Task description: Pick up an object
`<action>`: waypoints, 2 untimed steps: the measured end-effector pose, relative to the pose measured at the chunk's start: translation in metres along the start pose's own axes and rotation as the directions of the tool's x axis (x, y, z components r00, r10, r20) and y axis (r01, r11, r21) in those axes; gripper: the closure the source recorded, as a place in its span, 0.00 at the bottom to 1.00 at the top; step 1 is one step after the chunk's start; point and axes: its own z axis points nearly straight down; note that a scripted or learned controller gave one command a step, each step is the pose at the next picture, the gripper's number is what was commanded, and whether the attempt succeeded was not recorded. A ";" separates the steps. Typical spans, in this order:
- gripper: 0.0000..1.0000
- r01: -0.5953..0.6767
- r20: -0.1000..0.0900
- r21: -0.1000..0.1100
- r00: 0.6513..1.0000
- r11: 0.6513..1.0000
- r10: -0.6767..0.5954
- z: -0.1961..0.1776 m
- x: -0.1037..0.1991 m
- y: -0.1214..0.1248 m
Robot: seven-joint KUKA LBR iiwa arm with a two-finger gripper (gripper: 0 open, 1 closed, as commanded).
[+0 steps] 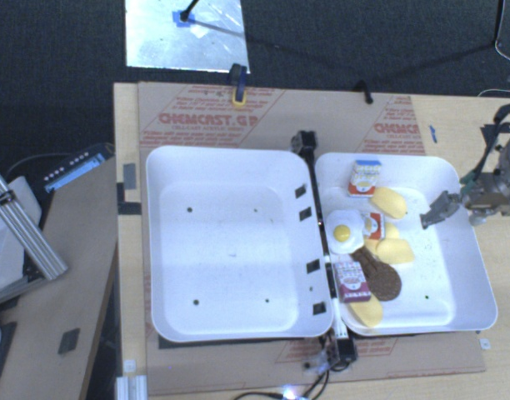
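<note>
The right bin (pixel 467 286) holds a cluster of toy foods along its left half. A white carton with a blue and red label (pixel 365 177) lies at the back, with a yellow lemon-like piece (pixel 389 202) beside it. A fried egg (pixel 344 233), a small red and white packet (pixel 373 223) and a yellow chunk (pixel 395 250) sit in the middle. Nearer the front lie a brown drumstick (pixel 381 278), a red box (pixel 352 281) and another yellow piece (pixel 367 312). My gripper (pixel 436 212) hangs over the bin's right half, right of the lemon-like piece and apart from it, with nothing seen in it.
The left bin (pixel 167 173) stands beside the right one, joined by a black hinge strip (pixel 315 240). Both rest on a cardboard sheet (pixel 205 115). A shiny metal plate (pixel 184 23) lies beyond the bench, and an aluminium rail (pixel 22 232) stands at the left.
</note>
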 end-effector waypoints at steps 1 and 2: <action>0.00 -0.001 -0.003 0.011 1.000 1.000 0.001 0.194 0.007 0.014; 0.00 0.004 0.001 -0.005 1.000 1.000 -0.004 0.192 0.002 0.086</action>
